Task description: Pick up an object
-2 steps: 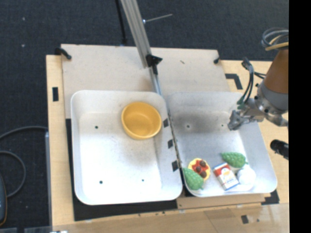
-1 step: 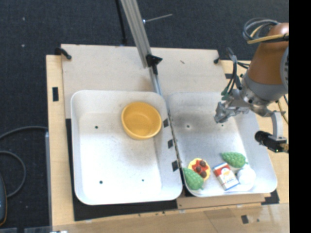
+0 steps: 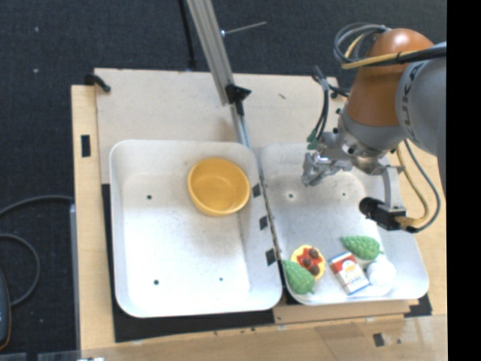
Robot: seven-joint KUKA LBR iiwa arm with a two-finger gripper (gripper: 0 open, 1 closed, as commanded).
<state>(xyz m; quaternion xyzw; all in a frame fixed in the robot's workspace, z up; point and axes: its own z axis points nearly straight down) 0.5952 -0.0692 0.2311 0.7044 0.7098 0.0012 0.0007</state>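
My gripper (image 3: 312, 173) hangs over the back part of the right bin (image 3: 316, 213), near its left wall, with bare bin floor beneath it. Nothing shows between its tips. Along the bin's front lie several small objects: a yellow piece with red dots (image 3: 309, 259), a green leafy piece (image 3: 301, 280) touching it, a red and white carton (image 3: 349, 271), another green piece (image 3: 361, 246) and a white round object (image 3: 381, 274). All of them lie well in front of the gripper. A yellow bowl (image 3: 218, 186) sits upright in the left bin (image 3: 150, 232).
A slanted metal pole (image 3: 214, 51) rises from the back of the bench and meets the seam between the bins. The arm's black cable and fitting (image 3: 382, 213) hang over the right bin's right side. Wooden bench surface (image 3: 165, 104) lies behind the bins.
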